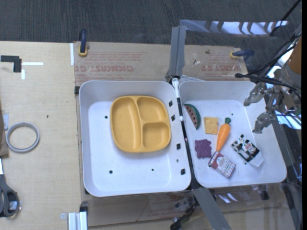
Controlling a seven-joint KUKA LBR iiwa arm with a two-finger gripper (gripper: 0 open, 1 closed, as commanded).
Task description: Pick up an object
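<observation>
The right bin [268,176] holds a watermelon slice [193,115], a yellow cheese square [210,125], an orange carrot [223,134], purple grapes [203,148], a small red-and-white carton [222,164] and a black-and-white patterned packet [246,149]. A yellow divided plate [140,123] lies in the left bin [96,176]. My gripper [256,111] hangs over the right bin's right side, up and to the right of the patterned packet. It is open, with nothing between its fingers.
A grey divider bar [176,51] runs between the bins at the back. On the bench to the left lie a tape roll [21,137] and scissors [7,202]. Clamps [83,42] hold the cardboard behind the bins. Cables hang at the right.
</observation>
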